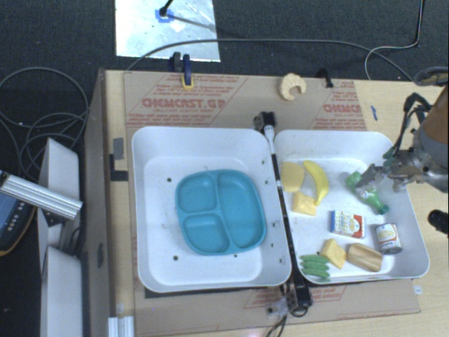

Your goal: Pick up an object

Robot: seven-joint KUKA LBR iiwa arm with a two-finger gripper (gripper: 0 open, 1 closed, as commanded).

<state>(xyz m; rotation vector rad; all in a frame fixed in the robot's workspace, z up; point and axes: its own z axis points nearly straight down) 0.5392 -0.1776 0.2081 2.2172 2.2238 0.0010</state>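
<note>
The right bin (414,255) holds several small items. A yellow banana (319,179) lies near its middle, with a yellow wedge (291,176) and a pale yellow block (304,203) beside it. Nearer the front lie a small red, white and blue box (346,223), a tin can (387,237), a tan bread roll (364,257), a yellow chunk (334,253) and a green pea pod (313,265). A green bottle (370,195) lies at the bin's right side. My gripper (375,176) sits low, right at the bottle's upper end, partly covering it.
The left bin (154,153) holds a blue divided plate (220,211). A black clip (266,122) sits at the top of the ridge between the bins. On the cardboard behind lie a beige piece (292,86) and a blue and yellow clamp (185,69). Cables run across the floor.
</note>
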